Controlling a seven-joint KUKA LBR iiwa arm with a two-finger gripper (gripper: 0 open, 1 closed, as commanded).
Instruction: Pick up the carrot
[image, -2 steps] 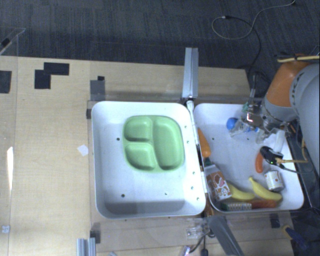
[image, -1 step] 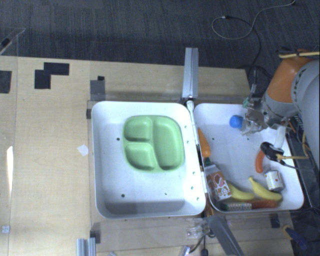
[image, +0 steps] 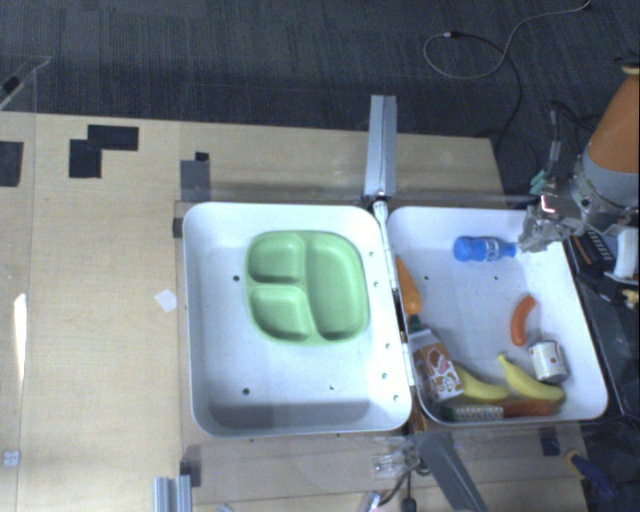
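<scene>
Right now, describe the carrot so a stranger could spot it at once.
Look in the right white bin. Along its left wall, beside the divider, lies the carrot, a slim orange taper. The other orange item, a short sausage, lies mid-bin near the can.

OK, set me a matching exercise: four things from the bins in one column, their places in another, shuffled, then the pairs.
Things
1. carrot
2. blue bottle
3. green tray
4. bananas

Places
A. middle of the left bin
B. near edge of the right bin, beside a small can
C. along the right bin's left wall
D. far side of the right bin, close to the gripper

Pairs: 1-C, 2-D, 3-A, 4-B
</scene>
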